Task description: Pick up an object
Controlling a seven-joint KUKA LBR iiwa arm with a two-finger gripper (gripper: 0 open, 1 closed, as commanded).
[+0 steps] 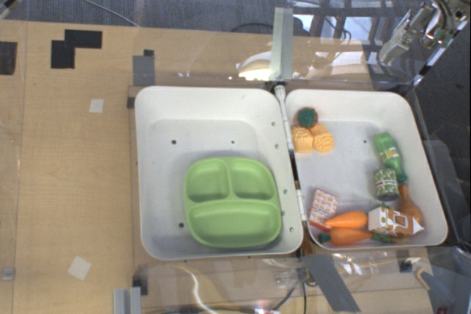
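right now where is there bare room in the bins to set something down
Left white bin: bare floor behind and left of the green divided plate. Right white bin: bare middle between the yellow corn pieces and green bottle. Crowded along its near edge around the orange carrots.

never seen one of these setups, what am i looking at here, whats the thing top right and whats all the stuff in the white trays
One camera fixed above a bench looks down at a slant. The metal thing at top right is the robot arm's two-finger gripper, raised beyond the bins and holding nothing. The left white bin holds a green divided plastic plate. The right white bin holds toy food: a small dark green ball, a yellow corn-like piece, a green bottle, two orange carrots, a pink-patterned packet and a small carton.
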